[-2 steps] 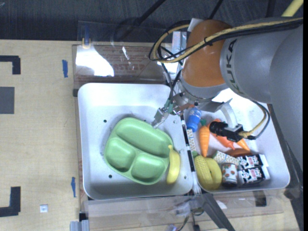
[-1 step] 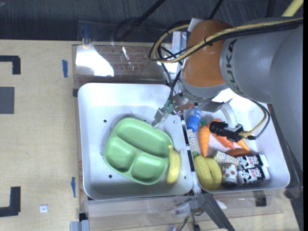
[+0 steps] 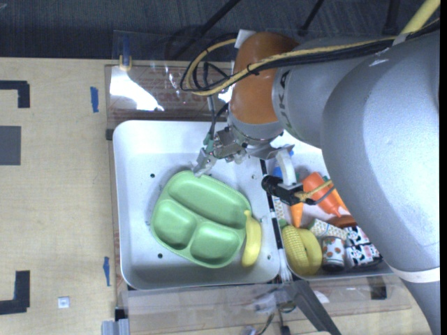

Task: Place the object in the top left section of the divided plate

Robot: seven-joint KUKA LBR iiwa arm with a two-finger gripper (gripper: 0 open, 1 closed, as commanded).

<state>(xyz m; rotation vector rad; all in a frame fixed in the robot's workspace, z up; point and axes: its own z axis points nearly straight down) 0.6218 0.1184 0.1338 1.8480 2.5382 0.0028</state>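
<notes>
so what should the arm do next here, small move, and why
Probably shift the gripper toward the banana. The gripper sits at the upper rim of the green divided plate with no object visible between its fingers, and all the plate's sections look bare. The banana lies against the plate's right edge in the left bin, likely the closest object to pick.
</notes>
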